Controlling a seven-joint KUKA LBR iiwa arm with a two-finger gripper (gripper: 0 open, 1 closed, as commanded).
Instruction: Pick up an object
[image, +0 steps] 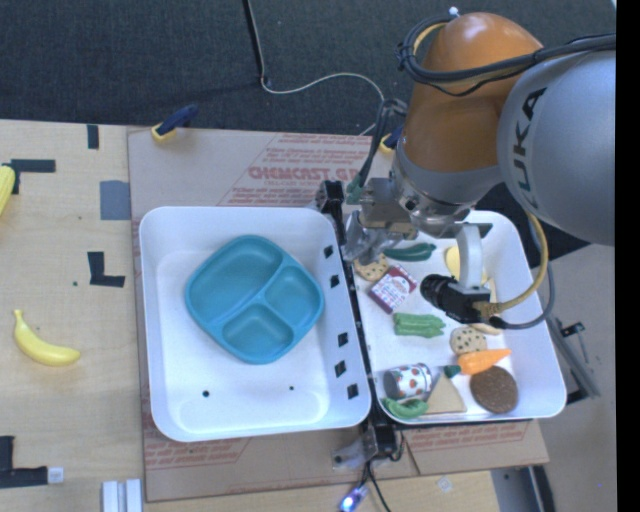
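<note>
The right bin (535, 300) holds several toy foods: a red-and-white packet (391, 289), a green pea pod (418, 324), a cookie (466, 341), a carrot (483, 361), a brown patty (494, 391), a tan cracker (372, 268) and a dark green piece (415, 251). My gripper (366, 240) hangs low over the bin's upper left corner, just above the cracker and beside the divider. The wrist body hides its fingertips, and I see nothing between them.
The left bin (160, 300) holds a blue divided plate (255, 298). A silver-and-red item (408, 380), a green leaf (404, 407) and a tan wedge (447, 398) lie at the right bin's front. A banana (42, 343) lies on the bench at left. A black cable (300, 85) runs behind the bins.
</note>
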